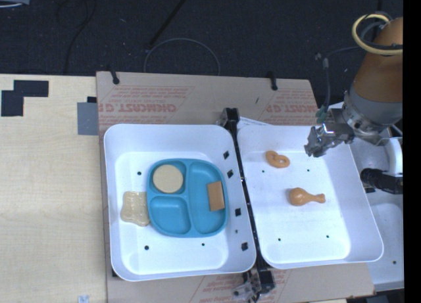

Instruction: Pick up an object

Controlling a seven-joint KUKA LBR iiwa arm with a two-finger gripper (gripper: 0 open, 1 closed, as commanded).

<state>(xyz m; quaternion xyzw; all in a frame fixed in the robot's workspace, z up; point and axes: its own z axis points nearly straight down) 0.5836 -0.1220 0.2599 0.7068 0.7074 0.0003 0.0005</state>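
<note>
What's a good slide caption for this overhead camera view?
Gripper over the right bin near a pretzel and drumstick; blue tray in the left bin.

My gripper (317,145) hangs over the upper right corner of the right bin (355,246), whose white floor lies mostly open around two small obstacles: a pretzel-shaped piece (277,160) near the top and a drumstick-shaped piece (305,197) at mid-bin, set apart with a free lane between them. The lower half offers bare room. The left bin (125,256) is crowded by a blue tray (187,224) (a pale slab (135,208) touches its left side), leaving narrow margins along the walls.
</note>
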